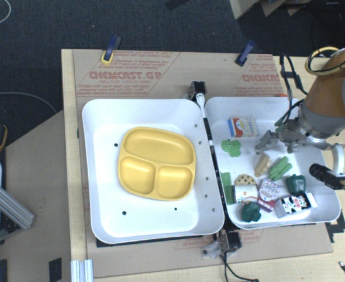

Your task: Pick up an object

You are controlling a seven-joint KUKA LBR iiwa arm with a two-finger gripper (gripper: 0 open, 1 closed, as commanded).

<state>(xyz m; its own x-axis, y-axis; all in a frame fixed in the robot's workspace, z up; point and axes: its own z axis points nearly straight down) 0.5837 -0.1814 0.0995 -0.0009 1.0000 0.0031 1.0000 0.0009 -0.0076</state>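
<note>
Clutter heaped at 4 o'clock in right bin [331, 210], ready for picking: dark green toy [252, 212], green block [279, 167], carton [243, 127] farther back. Gripper [276, 138] poised over that pile, fingers spread wide, nothing held. Yellow tray [156, 163] alone in left bin [101, 175], likely drop spot. Beyond: papered bench [160, 72], clamps [109, 50] at 12, dark carpet [72, 10].

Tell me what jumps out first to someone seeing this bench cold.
The yellow divided plate fills the middle of the left bin. The right bin holds a clutter of small green, white and tan items. The tool hangs over that clutter from the grey and orange arm.
</note>
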